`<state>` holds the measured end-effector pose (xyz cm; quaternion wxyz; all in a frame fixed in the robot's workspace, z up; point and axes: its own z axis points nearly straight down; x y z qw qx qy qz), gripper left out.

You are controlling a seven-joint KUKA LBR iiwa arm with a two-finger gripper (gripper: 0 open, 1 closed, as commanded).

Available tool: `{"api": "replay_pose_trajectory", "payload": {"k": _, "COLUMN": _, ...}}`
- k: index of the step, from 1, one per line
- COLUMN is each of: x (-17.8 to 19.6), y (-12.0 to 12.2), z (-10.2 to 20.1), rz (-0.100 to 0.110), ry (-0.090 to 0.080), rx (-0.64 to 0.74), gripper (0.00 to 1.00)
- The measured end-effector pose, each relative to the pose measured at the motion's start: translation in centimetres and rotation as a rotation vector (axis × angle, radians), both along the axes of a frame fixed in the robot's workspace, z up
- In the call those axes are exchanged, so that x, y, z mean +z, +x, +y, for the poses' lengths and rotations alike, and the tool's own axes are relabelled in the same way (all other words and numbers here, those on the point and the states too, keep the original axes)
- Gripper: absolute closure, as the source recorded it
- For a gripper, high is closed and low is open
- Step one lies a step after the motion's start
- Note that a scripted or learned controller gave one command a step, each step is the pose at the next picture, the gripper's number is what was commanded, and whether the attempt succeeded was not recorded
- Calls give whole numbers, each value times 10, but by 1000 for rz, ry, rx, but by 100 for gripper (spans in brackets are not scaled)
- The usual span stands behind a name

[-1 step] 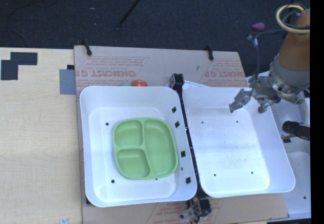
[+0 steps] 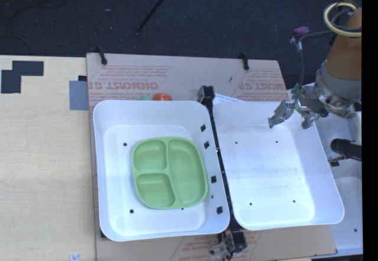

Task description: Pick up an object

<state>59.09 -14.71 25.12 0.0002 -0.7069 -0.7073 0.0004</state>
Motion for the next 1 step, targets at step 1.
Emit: {"api": "replay_pose_trajectory", "payload": {"k": 1, "x": -65, "y": -2, "z": 3, "rz": 9, "ry": 2, "rx": 0, "gripper": 0}}
